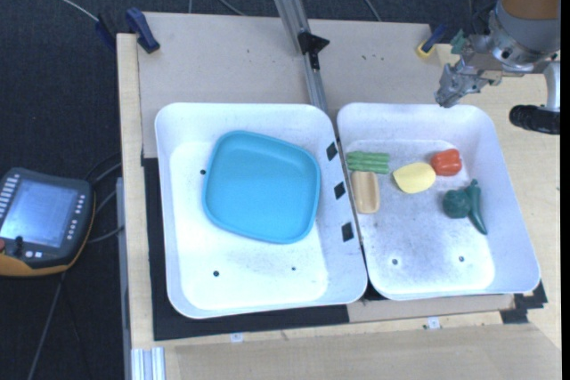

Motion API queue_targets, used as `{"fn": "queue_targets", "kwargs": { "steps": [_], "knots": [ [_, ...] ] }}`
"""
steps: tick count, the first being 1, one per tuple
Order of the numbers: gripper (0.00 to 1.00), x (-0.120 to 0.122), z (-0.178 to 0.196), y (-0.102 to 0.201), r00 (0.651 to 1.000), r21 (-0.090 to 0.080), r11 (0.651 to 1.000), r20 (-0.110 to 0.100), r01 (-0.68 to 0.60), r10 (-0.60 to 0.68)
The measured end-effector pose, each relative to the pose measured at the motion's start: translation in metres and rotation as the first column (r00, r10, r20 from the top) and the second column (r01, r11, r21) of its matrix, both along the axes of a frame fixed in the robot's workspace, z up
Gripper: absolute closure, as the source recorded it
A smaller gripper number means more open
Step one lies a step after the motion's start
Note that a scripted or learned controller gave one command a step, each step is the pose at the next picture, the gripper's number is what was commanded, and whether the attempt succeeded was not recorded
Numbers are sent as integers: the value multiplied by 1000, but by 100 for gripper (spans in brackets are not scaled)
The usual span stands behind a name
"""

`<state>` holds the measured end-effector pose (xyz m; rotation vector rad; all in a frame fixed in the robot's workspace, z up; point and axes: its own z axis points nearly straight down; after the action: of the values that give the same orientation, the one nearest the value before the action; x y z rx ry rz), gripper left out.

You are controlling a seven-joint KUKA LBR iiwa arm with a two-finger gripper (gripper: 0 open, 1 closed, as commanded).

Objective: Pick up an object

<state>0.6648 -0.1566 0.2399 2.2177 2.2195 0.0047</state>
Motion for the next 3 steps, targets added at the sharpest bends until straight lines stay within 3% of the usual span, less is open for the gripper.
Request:
{"fn": "queue_targets", "kwargs": {
  "steps": [3],
  "knots": [
    [100, -12, 3, 171, 1000, 2, 1000, -3, -4, 4]
  ]
}}
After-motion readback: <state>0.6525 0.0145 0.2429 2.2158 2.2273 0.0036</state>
